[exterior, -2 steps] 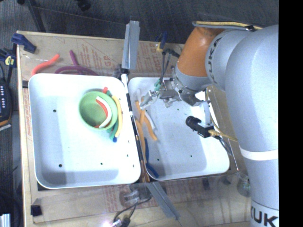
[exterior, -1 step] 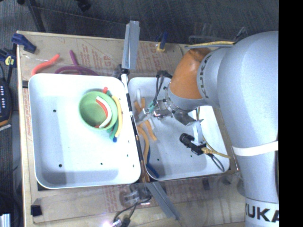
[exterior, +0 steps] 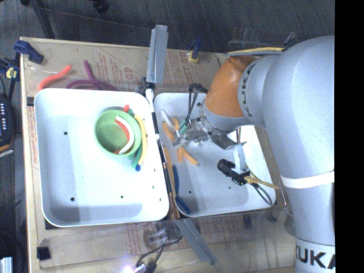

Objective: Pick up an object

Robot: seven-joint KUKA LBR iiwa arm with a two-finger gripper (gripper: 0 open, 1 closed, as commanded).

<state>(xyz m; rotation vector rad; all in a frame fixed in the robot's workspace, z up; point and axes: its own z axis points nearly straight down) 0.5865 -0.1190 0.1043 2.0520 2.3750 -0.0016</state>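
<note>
Fingers (exterior: 183,132) over thin orange plastic sticks (exterior: 183,151), right white bin's (exterior: 213,201) nine o'clock side; grip unclear. Probably light, stiff, slippery; take mid-length.

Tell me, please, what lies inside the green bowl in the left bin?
Inside the green bowl lies a curved red and white piece. The bowl's rim may cover more; I cannot tell.
</note>
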